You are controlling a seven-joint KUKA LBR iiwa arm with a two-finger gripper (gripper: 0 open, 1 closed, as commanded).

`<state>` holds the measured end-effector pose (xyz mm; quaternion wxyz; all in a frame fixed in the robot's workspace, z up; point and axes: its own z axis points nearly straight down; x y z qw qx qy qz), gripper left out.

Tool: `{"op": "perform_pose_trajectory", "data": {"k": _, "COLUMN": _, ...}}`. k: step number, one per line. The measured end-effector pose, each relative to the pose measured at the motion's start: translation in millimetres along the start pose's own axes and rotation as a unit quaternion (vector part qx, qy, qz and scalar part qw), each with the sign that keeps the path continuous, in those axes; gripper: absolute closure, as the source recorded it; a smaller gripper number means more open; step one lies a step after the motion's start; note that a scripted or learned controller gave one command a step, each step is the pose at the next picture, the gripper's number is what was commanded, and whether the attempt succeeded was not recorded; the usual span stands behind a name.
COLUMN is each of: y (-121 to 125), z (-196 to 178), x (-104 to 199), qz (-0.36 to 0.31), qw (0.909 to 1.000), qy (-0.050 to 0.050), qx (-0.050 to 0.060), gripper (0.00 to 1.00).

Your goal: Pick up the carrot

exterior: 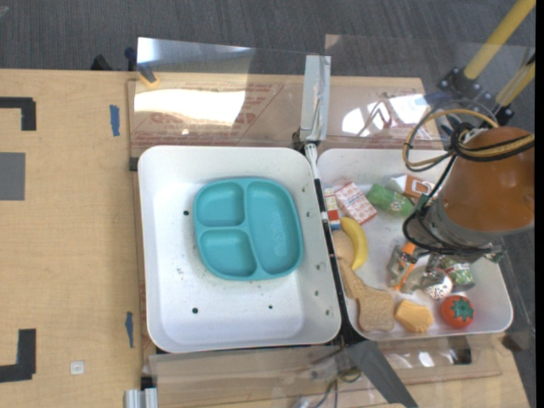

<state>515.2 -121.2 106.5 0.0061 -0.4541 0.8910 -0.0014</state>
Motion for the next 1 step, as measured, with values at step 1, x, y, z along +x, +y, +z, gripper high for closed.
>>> {"op": "perform_pose_trajectory", "data": {"k": 1, "y": 18.5, "z": -96.4, "x": -20.4, "qz": 0.011, "qw": 0.9999, "qy": 0.001, "qx": 0.002, "gripper": 1.00}}
